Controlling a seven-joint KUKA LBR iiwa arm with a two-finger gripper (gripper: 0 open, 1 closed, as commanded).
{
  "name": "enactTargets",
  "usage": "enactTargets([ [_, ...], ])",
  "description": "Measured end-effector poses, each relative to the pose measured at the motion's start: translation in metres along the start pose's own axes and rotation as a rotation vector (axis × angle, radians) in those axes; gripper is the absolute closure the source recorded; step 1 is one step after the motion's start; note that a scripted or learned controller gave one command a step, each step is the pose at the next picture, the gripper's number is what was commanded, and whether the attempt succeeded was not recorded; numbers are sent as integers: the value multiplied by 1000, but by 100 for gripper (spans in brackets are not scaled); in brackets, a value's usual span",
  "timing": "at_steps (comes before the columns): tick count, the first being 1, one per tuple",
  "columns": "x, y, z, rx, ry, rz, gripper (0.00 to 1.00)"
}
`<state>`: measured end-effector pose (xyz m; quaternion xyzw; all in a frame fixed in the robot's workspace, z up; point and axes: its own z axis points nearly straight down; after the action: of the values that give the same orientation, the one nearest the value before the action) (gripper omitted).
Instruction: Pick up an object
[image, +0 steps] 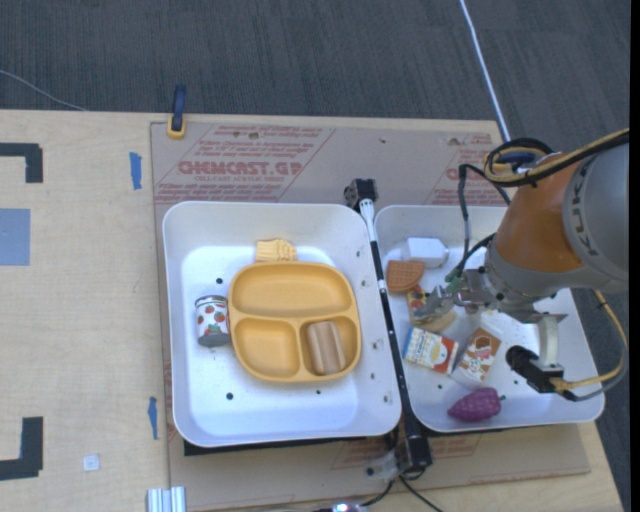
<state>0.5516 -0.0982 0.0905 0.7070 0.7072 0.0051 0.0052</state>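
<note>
Lying in the right bin (585, 345) at about nine o'clock from the gripper (458, 297), a crumpled snack packet (432, 308) looks light, soft and slippery; I think its middle is best to grasp. Two small cartons (430, 351) sit at six o'clock. Gripper state: I cannot tell.
</note>
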Motion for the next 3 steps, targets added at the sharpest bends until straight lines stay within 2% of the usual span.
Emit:
enactTargets([
  [1,3,-14,0,-4,-3,2,0],
  [2,6,-40,-1,-6,-4,2,0],
  [3,3,-38,-12,-12,-10,3,100],
])
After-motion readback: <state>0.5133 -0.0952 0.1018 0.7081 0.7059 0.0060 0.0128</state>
